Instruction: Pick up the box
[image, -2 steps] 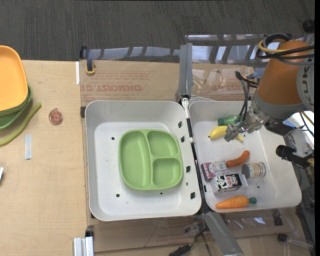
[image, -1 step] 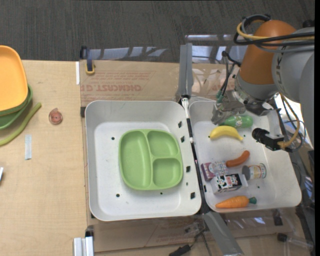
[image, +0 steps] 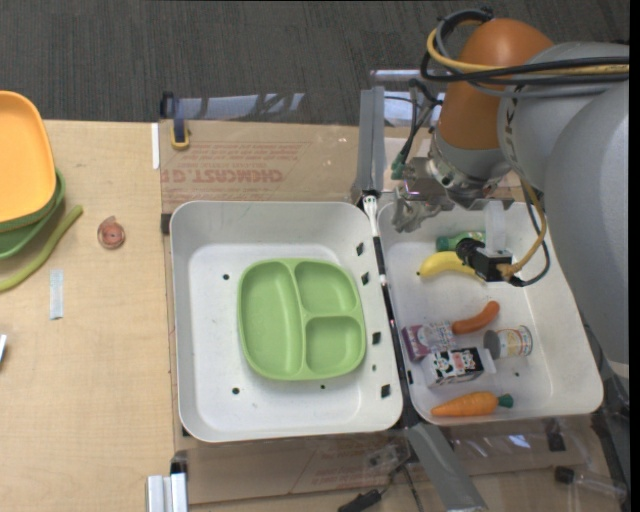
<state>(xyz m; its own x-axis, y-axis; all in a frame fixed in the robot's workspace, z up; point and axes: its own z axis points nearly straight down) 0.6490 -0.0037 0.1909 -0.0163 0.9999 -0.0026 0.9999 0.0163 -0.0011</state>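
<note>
While box (image: 458, 364) lies in right bin (image: 560, 400), clutter crowds it: purple packet (image: 424, 337) touching at left, small jar (image: 510, 343) just beside at right, sausage (image: 476, 318) above, carrot (image: 470, 405) below. Banana (image: 444, 264) farther up. Green divided plate (image: 301, 319) in left bin (image: 200, 400). Hand (image: 412, 212) hovers at bin's far corner, well apart from box (grip state: cannot tell).

The box (image: 458, 364) is a small carton printed in black and white, with a cow-like pattern. It lies on its side in the right-hand bin (image: 560, 395), toward that bin's near edge. A purple-and-white packet (image: 428, 339) touches its far left side, a small jar (image: 510, 343) lies just beside it on the right, and a carrot (image: 468, 405) lies just in front of it.
</note>
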